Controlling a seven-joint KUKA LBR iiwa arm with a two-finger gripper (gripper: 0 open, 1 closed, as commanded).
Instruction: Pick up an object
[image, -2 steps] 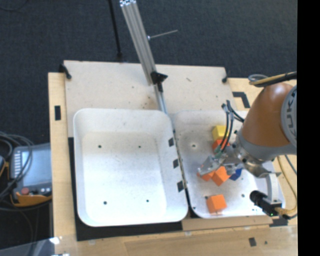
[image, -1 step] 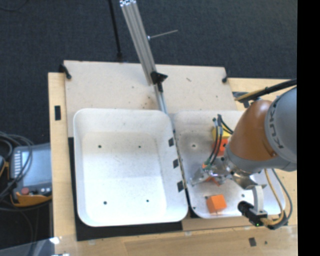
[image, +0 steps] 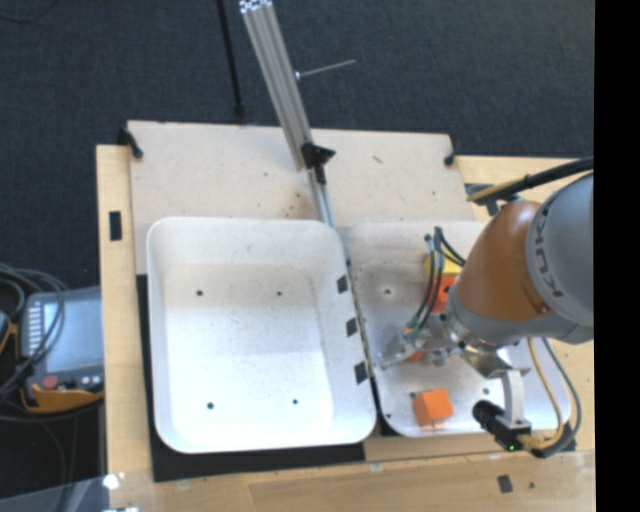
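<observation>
Camera view. 2 white bins sit side by side on the bench. The left bin (image: 250, 330) takes the middle of the frame. The right bin (image: 385, 275) lies at right, largely covered by my arm (image: 520, 275), which enters from the right edge with its orange band over the bin's centre.

My gripper (image: 425, 345) hangs low over the right bin, just right of the wall shared by the 2 bins. Wrist and cabling mask it; I cannot tell whether it is released or clenched, and I see nothing held in it.

The orange block (image: 433, 407) rests on the right bin's floor near its lower rim, lower right of the frame, just below my gripper and apart from it. A second yellow-orange item (image: 440, 275) shows partly beside my wrist, higher in the same bin; its shape is not readable.

Orientation: the block looks nearly square, with no clear long axis. Its edges sit slightly turned against the bin's rim. It lies flat.

Step in hand, by my judgement: positioning for a grasp. To do it well I should shift toward the lower frame edge until centred over the block, square up to 2 opposite faces, descend straight, and keep clear of the nearby rim.
</observation>
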